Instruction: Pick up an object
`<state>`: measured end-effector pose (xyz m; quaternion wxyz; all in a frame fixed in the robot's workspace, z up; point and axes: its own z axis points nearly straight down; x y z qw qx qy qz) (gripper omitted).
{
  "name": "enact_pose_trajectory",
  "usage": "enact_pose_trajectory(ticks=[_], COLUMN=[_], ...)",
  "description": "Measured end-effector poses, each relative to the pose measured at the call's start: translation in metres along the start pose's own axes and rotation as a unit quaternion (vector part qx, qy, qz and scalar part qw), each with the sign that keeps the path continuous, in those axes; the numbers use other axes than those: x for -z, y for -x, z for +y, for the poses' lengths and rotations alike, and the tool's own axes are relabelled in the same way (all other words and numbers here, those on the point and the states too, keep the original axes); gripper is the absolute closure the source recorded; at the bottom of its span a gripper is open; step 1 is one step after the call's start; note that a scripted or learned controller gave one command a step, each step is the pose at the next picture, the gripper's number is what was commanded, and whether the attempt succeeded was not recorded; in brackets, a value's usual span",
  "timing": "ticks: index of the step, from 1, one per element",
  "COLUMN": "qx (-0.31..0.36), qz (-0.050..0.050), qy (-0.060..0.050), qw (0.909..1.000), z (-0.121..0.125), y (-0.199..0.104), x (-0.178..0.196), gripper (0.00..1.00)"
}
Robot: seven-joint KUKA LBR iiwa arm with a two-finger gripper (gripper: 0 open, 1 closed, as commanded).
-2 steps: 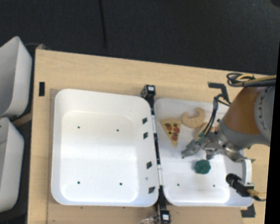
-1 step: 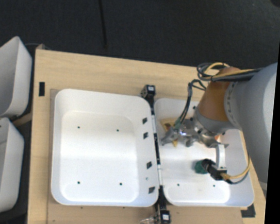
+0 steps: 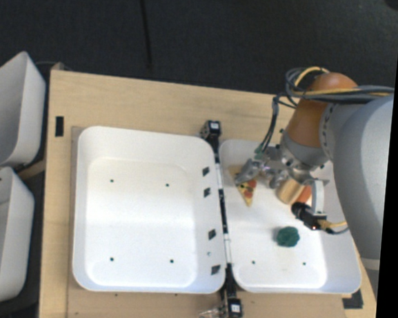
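Observation:
The gripper (image 3: 253, 173) hangs low over the upper left part of the right bin (image 3: 313, 279). Directly beneath its tip lies a small orange and yellow wedge-shaped object (image 3: 248, 192), partly covered by it. A round dark green object (image 3: 288, 237) rests in the middle of the same bin, below and to the right of the gripper. A tan cylinder-like object (image 3: 288, 191) with a red piece (image 3: 304, 195) beside it sits just right of the gripper, partly hidden by the wrist.
The left bin (image 3: 91, 201) lies alongside, joined to the right one by a black-clipped seam (image 3: 220, 219). The grey arm with its orange band (image 3: 326, 86) covers the right bin's upper right corner. A black cable end (image 3: 313, 220) dangles near the green object.

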<state>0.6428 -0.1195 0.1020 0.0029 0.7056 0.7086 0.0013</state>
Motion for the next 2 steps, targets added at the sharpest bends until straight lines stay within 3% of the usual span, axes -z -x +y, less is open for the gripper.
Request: enact_pose_trajectory(ticks=[1, 2], qx=[0.002, 0.000], qz=[-0.001, -0.003], qy=[-0.003, 0.002], qw=[1.0000, 1.0000], z=[-0.002, -0.042], y=[0.001, -0.085], x=[0.010, 0.106], gripper=[1.00, 1.00])
